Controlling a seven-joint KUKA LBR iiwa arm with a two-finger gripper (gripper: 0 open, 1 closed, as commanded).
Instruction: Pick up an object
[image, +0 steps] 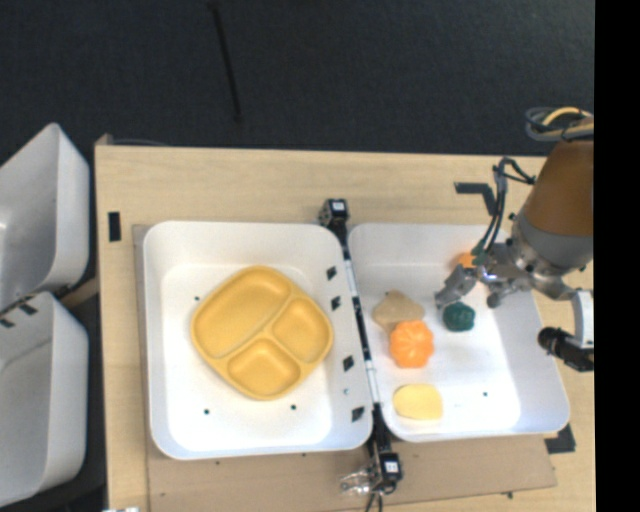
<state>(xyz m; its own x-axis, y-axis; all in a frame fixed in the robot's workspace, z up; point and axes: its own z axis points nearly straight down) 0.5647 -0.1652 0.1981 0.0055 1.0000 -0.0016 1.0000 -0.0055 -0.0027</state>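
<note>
The right bin (520, 400) holds a tan lump (397, 307), an orange pumpkin-like object (411, 343), a pale yellow block (418, 402) and a dark green round object (459, 318). A small orange piece (463, 260) peeks out by the arm at the bin's back. My gripper (472, 290) hangs over the right bin's back half, just above the green object, with its fingers (452, 289) spread and nothing between them. The arm with its orange band (562, 190) comes in from the right.
The left bin (165, 400) carries a yellow divided plate (262, 331). A low divider with black clips (352, 330) runs between the bins. White containers (40, 220) stand off the bench at far left. Wooden bench top (250, 180) surrounds the bins.
</note>
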